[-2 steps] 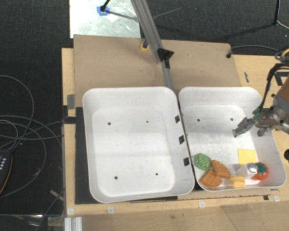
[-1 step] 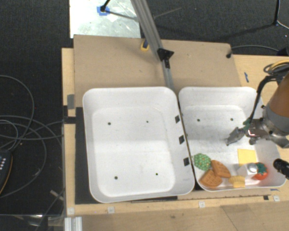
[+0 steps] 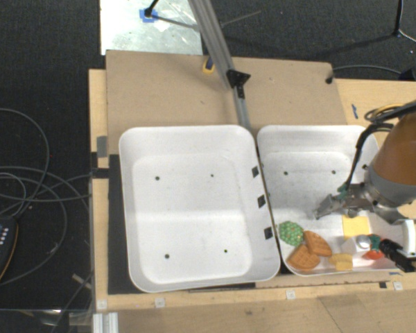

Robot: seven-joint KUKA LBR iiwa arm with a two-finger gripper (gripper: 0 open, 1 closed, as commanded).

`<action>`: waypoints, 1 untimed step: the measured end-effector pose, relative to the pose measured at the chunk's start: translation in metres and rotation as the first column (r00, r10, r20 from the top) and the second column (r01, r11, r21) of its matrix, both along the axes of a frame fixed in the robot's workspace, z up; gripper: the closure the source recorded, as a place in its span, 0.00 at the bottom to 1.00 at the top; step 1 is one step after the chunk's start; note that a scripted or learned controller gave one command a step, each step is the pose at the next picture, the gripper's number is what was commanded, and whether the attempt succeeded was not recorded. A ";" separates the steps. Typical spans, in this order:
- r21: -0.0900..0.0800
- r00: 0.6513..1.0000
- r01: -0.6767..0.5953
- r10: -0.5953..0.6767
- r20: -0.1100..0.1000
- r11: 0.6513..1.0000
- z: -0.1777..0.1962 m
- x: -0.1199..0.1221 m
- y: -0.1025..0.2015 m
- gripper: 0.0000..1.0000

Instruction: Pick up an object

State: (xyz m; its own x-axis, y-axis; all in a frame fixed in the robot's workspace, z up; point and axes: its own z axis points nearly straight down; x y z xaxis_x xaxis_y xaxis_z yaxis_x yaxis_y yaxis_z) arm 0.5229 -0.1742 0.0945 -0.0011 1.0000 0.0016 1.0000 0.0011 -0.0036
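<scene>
The right bin [image 3: 305, 151] holds a cluster of small objects in its near corner. A green knobbly piece [image 3: 290, 232] lies leftmost, with two orange-brown pieces [image 3: 317, 243] [image 3: 304, 258] beside it. A small yellow block [image 3: 342, 261] sits at the front rim and a flat yellow square [image 3: 356, 225] lies further right. A small silver, green and red item [image 3: 371, 245] lies at the right end. My gripper [image 3: 331, 205] hangs low over the bin floor, just up and left of the yellow square and apart from the green piece. Nothing shows in its grasp.
The left bin [image 3: 187, 207] lies beside the right one, their rims meeting at a divider with black clips [image 3: 261, 200]. A grey pole [image 3: 218, 44] slants in from the top. Cables [image 3: 28, 186] lie on the dark floor to the left.
</scene>
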 end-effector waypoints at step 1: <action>-0.002 1.000 0.001 -0.001 0.007 1.000 0.014 0.002 -0.001 1.00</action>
State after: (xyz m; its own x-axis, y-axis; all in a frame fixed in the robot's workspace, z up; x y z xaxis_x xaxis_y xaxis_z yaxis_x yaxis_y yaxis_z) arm 0.5247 -0.1753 0.1083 -0.0005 1.0000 -0.0003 1.0000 0.0005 0.0035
